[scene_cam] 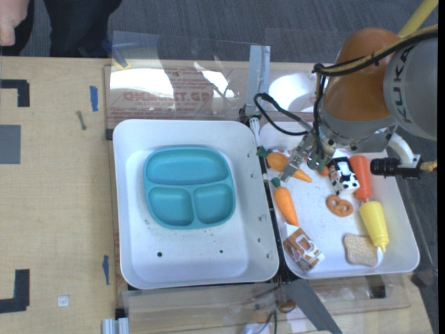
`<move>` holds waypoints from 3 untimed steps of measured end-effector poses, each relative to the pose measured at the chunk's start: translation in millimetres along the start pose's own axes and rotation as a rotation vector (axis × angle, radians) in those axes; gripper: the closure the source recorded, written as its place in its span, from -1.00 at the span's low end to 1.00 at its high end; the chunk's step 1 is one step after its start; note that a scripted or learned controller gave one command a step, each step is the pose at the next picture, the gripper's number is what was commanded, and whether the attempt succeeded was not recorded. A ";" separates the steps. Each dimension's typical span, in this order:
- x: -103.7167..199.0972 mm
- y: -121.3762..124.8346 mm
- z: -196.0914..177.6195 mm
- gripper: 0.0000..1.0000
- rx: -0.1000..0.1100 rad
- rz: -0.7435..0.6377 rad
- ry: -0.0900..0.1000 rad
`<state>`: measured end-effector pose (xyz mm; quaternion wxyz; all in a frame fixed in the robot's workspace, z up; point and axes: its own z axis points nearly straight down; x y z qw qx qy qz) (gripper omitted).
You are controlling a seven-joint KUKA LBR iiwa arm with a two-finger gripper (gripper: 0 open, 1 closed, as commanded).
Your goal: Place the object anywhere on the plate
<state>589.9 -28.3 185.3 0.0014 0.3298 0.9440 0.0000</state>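
1. Two white bins sit side by side: the left bin [139, 249] bears a plate, and the right bin [407, 252] bears the small things.
2. Large and grey with an orange band, the arm [368, 82] reaches in from the right over the far part of the right bin.
3. Teal and split into three compartments, the plate [188, 186] lies a little far of the left bin's middle, with bare white floor all round it, widest on the near side.
4. Low over the far left corner of the right bin, close to the wall between the bins, the gripper [295, 164] points down and to the left; whether its fingers are spread or pinching anything I cannot tell.
5. One carrot [286, 205] lies just near of the gripper, its long axis running far to near, thick end far, tip pointing near and slightly right.
6. Another carrot [288, 167] lies at the gripper, long axis left to right, tip pointing right; whether the two touch is unclear.
7. Other things in the right bin: a yellow bottle [374, 223] at the right, a bread slice [360, 249] near it, a brown block [302, 248] at the near left, a pretzel [340, 205] in the middle, a red piece [360, 176] and a black-and-white toy [343, 175] beside it.
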 end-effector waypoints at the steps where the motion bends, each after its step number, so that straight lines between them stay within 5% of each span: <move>1: 33.0 72.3 -3.9 1.00 -0.005 -0.101 -0.001; 2: 75.7 107.0 54.1 1.00 0.000 -0.085 0.004; 3: 74.1 106.2 53.0 -1.00 -0.001 -0.082 0.002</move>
